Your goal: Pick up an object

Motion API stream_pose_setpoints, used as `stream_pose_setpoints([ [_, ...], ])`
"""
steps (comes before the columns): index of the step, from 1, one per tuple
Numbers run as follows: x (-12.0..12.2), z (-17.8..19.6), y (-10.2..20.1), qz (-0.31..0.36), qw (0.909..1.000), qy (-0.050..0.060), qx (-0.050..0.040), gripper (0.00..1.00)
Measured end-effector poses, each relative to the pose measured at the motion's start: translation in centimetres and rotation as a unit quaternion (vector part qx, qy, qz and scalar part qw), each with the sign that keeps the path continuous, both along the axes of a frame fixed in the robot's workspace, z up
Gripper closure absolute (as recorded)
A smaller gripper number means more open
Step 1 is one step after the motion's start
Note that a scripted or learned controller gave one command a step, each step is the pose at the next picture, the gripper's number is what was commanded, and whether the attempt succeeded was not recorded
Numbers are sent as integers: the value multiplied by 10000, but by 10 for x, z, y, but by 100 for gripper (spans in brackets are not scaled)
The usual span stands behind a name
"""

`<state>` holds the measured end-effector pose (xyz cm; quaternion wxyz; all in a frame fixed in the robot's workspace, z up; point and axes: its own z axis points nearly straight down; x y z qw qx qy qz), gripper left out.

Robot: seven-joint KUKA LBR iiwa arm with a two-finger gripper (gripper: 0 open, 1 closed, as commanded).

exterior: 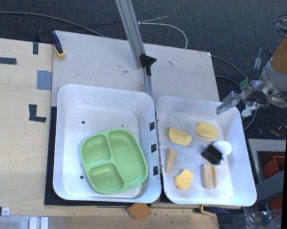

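Note:
The right bin (241, 192) holds several small toy foods. Two yellow pieces (179, 136) (207, 130) lie toward the back. A black block (212, 153) touches a white round piece (223, 147). Nearer the front are a tan cone (171, 159), a yellow cracker (184, 179) and a tan bun (208, 176). My gripper (237, 107) hangs over the bin's far right corner, above and right of the yellow pieces. It is open with nothing between its fingers.
The left bin (64, 130) holds a green divided plate (113, 161). A brown cookie (138, 210) lies outside the bins at the front edge. A metal pole (132, 27) rises behind the bins. Cables run along the back.

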<state>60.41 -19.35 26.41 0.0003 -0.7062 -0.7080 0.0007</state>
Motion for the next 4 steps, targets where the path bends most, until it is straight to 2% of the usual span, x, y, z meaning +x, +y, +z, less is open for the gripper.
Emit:
stream_pose_setpoints([
  [1, 0, 0, 0, -2, 10000, 0, -2, 0],
  [3, -8, -90, 3, -7, 10000, 23, 2, 0],
  [4, -2, -152, 7, 0, 10000, 32, 7, 0],
])
